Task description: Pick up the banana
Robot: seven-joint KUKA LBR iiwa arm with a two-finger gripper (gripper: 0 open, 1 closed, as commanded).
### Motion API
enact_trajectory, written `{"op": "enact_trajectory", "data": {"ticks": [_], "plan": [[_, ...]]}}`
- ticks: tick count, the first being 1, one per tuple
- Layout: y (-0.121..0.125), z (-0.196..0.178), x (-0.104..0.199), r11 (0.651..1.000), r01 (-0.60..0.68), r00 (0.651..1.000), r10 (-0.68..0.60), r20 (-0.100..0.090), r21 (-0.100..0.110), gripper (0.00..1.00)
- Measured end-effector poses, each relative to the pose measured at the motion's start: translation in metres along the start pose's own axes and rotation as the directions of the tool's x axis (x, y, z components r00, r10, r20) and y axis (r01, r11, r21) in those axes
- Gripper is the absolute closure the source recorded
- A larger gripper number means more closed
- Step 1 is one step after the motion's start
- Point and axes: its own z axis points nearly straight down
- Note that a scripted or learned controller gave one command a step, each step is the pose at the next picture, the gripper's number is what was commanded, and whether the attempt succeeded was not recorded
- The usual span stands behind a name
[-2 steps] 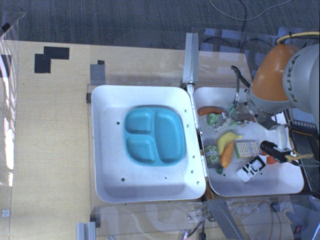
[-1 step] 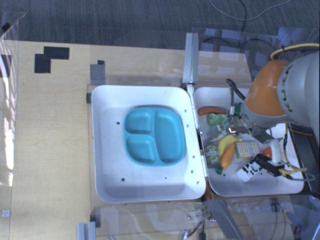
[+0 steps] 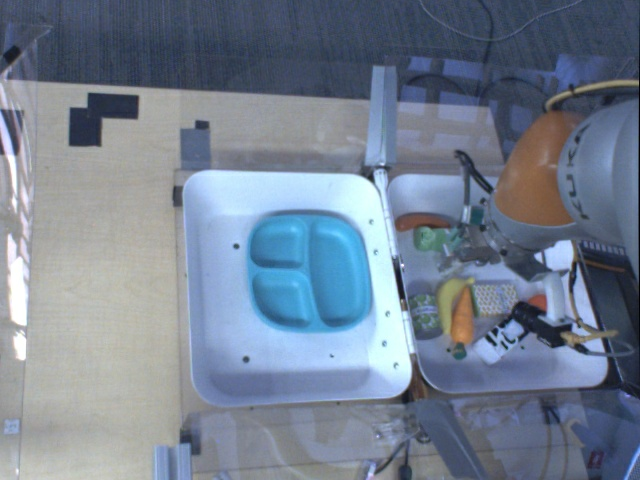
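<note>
The banana (image 3: 449, 297) is yellow and short. It lies in the right bin (image 3: 590, 376), near the middle, pressed against an orange carrot (image 3: 461, 318) on its right. My gripper (image 3: 468, 248) hangs just above and behind the banana, below the grey wrist and its orange band (image 3: 535, 183). Between gripper and banana a small gap shows. Nothing appears held.
Around the banana lie a green round fruit (image 3: 424, 313), a green piece (image 3: 432, 238), a red-orange sausage shape (image 3: 424, 221), a speckled block (image 3: 496, 297) and a white bottle (image 3: 503, 339). The left bin (image 3: 215, 298) holds a blue divided plate (image 3: 305, 271).
</note>
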Motion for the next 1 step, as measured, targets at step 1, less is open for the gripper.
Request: {"op": "enact_trajectory", "data": {"ticks": [1], "plan": [[0.0000, 0.0001, 0.0001, 1.000, 0.000, 1.000, 0.000, 0.000, 0.000, 0.00]]}}
